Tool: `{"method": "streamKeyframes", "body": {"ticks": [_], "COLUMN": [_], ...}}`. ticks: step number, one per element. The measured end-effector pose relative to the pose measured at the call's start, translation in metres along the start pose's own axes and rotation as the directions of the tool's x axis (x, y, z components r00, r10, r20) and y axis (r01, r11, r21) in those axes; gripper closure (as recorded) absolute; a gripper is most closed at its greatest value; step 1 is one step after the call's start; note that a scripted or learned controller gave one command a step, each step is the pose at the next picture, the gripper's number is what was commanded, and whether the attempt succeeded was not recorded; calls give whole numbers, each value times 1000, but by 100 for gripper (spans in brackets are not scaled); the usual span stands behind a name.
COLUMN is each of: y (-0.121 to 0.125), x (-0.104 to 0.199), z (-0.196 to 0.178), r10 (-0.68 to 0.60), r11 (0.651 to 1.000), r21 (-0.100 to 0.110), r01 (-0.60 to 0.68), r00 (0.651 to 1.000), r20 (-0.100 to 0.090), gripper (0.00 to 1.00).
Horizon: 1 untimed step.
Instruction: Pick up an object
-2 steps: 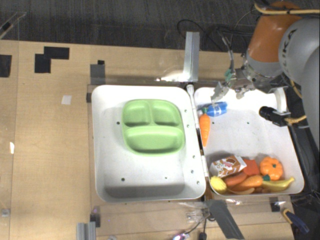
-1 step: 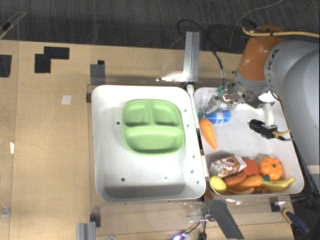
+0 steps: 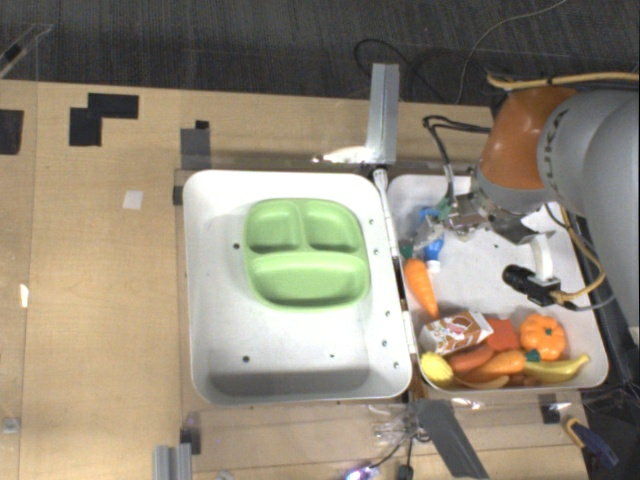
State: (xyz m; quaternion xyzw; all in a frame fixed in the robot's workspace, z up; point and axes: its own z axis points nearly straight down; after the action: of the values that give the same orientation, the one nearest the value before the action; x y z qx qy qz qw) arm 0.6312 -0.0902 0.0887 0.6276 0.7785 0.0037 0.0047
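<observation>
Carrot (image 3: 421, 286) lay at seven o'clock from the claw (image 3: 450, 216), whose grip state could not be told; a straight, centred descent seemed wisest.

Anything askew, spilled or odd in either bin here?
Nothing stands out. The green tray lies flat in the left bin. In the right bin the toy food, including a carrot and a pumpkin, sits piled along the near edge, nothing spilled outside.

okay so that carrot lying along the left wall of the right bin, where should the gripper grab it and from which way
Probably the carrot's thick middle, coming straight down from above. It lies flat, pointing along the bin's divider wall, so close the fingers across its narrow width. The wall crowds its left side, and the tapered tip would likely slip. The gripper sits just beyond its upper end.
</observation>
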Motion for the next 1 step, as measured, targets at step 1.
{"method": "streamKeyframes", "body": {"ticks": [1], "y": [3], "x": [2], "z": [-9], "r10": [-2], "r11": [1000], "r21": [-5], "r01": [2], "r00": [1000], "r20": [-2], "gripper": [100]}}
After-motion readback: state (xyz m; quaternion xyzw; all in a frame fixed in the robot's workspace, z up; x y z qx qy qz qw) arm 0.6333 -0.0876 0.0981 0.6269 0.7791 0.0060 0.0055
